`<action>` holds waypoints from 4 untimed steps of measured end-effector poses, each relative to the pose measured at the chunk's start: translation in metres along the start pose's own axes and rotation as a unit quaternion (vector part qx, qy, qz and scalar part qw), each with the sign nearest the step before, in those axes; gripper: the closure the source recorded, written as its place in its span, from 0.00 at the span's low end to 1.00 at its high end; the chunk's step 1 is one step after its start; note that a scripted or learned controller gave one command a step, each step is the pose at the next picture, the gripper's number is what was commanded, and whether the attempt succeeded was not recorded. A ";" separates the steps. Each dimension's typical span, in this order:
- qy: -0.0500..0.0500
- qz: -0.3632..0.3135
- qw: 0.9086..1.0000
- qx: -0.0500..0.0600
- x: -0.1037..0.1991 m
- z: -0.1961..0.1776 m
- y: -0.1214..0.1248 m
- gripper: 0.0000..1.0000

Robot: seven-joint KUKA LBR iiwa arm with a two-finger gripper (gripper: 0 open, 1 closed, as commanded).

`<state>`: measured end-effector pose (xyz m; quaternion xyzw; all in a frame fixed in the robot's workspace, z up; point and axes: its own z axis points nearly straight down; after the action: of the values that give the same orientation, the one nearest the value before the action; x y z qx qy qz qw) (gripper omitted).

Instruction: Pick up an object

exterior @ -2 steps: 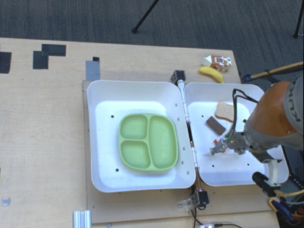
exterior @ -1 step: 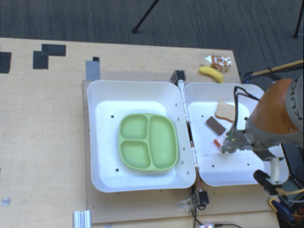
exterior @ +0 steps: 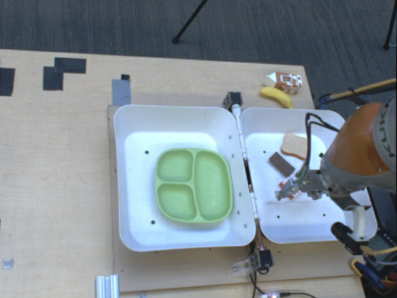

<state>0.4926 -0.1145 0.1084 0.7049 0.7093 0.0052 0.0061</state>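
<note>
Overhead, gripper (exterior: pixel 289 190) low in right bin (exterior: pixel 273 225), just right of brown block (exterior: pixel 281 163) — bread slice (exterior: pixel 294 145) beyond. Fingers' spread: cannot tell; nothing visibly held. Risk — closing beside the block, nudging it aside, a miss.

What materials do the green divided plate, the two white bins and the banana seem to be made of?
Green divided plate: likely moulded plastic, smooth with a soft sheen and rounded compartment walls.
Left bin and right bin: probably thin formed plastic, glossy white with rounded corners.
Banana, on the bench behind the bins: possibly a plastic toy, uniformly yellow; too small to confirm.
</note>
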 end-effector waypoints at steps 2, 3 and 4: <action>0.000 -0.001 1.000 -0.002 0.001 -0.010 0.002 0.00; 0.000 0.002 1.000 0.005 0.019 0.022 -0.004 0.00; 0.000 0.001 1.000 0.002 0.020 0.010 -0.002 1.00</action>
<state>0.4907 -0.0948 0.0981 0.7055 0.7087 0.0037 0.0051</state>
